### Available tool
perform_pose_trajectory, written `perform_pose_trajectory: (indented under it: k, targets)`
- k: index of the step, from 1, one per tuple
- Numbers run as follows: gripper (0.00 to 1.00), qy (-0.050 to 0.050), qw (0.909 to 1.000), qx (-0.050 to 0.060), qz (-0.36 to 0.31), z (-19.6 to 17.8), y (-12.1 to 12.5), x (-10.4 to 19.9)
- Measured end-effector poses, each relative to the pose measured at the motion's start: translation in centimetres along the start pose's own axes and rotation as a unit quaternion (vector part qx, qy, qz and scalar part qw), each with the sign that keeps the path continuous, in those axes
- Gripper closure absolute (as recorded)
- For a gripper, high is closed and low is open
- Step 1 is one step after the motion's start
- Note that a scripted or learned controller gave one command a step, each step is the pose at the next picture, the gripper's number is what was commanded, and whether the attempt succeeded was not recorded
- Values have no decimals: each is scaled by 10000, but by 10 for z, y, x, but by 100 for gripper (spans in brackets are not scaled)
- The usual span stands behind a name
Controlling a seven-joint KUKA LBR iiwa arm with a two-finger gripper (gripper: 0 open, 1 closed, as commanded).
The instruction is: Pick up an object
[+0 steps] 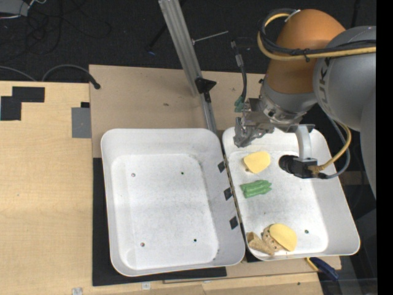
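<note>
A yellow wedge-shaped piece (256, 161) lies in the right bin (334, 226), just below the gripper (244, 137), whose opening cannot be told. Descending off-centre could nudge it toward the green piece (255, 188).

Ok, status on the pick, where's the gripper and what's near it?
Gripper low over right bin's far-left corner, nothing seen held. Nearest: yellow piece, just in front. Green piece mid-bin; yellow and tan items at near edge. Nothing blocking.
</note>
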State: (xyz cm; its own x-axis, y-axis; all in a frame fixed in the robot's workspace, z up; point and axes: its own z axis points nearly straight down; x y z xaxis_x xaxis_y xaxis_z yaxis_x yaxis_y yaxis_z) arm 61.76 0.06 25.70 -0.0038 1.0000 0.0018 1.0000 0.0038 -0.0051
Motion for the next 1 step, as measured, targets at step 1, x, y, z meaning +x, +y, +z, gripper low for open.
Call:
perform_pose_trajectory:
  k: [1]
  targets:
    - [100, -1, 10000, 7, 2, 18, 7, 51]
